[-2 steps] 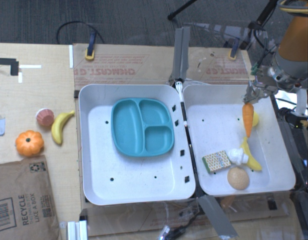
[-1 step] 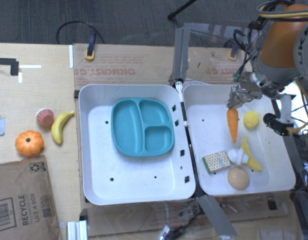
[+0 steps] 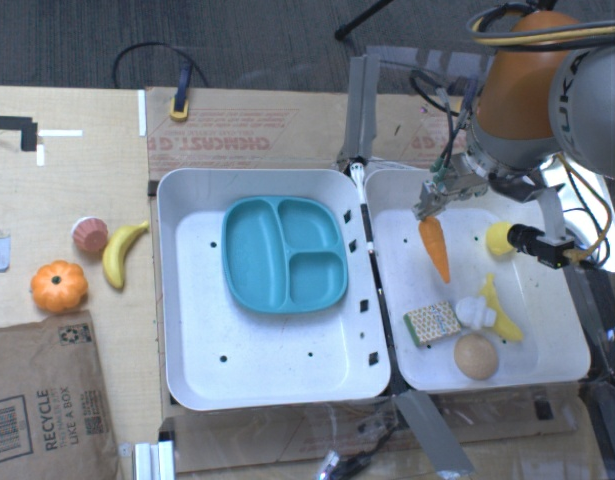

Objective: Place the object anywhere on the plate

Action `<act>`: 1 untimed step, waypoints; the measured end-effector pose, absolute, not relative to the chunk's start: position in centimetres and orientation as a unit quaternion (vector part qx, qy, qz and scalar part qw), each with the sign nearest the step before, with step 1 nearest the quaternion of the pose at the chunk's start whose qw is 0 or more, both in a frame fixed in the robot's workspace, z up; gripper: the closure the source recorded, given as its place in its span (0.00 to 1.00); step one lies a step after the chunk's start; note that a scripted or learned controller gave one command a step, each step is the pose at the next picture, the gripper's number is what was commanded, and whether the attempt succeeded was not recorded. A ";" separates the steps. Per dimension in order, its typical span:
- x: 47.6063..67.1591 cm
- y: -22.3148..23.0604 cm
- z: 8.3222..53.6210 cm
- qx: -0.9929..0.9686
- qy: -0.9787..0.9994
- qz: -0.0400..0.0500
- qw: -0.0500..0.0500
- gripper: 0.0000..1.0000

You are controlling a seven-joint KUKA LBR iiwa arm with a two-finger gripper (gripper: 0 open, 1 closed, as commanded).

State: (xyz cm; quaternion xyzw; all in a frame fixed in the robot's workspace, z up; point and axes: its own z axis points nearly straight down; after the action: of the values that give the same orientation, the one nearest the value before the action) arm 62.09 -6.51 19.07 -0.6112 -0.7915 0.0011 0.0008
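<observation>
A teal divided plate (image 3: 285, 253) lies in the left bin (image 3: 197, 368), near its middle. An orange carrot (image 3: 436, 251) hangs point down over the back left part of the right bin (image 3: 547, 373). My gripper (image 3: 430, 206) is directly above it, shut on the carrot's thick top end. The carrot is a short way right of the wall between the two bins, and the plate lies to its left.
The right bin also holds a yellow round fruit (image 3: 500, 239), a small banana (image 3: 504, 320), a white piece (image 3: 474, 313), a tan egg-shaped thing (image 3: 476, 356) and a speckled block (image 3: 432, 323). On the bench at the left lie a pumpkin (image 3: 59, 287), a banana (image 3: 122, 253) and a pink cupcake (image 3: 90, 235).
</observation>
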 end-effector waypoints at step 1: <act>64.0 2.6 19.2 -0.563 -0.827 0.000 -0.001 1.00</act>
State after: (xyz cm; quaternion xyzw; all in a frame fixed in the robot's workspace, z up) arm 64.03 2.61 19.19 -0.5628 -0.8266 0.0002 -0.0009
